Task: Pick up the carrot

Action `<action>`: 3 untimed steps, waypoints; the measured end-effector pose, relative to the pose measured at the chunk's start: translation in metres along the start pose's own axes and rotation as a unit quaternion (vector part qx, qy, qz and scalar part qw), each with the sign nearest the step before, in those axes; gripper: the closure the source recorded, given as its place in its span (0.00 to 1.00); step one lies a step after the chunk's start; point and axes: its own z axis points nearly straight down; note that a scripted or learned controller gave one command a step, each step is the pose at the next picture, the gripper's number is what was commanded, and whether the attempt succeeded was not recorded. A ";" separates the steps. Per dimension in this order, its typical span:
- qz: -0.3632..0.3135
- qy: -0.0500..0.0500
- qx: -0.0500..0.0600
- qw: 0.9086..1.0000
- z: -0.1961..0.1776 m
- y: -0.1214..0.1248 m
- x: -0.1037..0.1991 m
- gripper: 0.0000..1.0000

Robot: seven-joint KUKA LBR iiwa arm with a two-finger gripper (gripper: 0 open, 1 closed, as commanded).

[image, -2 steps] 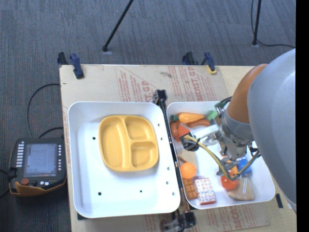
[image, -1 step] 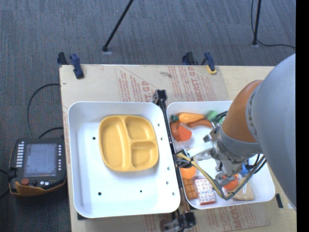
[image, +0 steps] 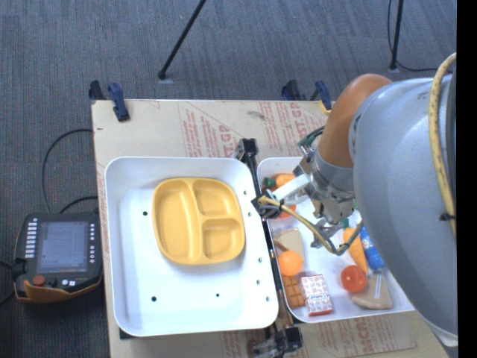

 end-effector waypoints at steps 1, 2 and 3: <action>0.051 -0.001 0.000 0.999 0.083 0.071 -0.037 0.00; 0.055 0.002 0.000 0.998 -0.002 0.046 0.039 0.00; -0.029 -0.001 0.001 1.000 0.100 0.081 -0.008 0.00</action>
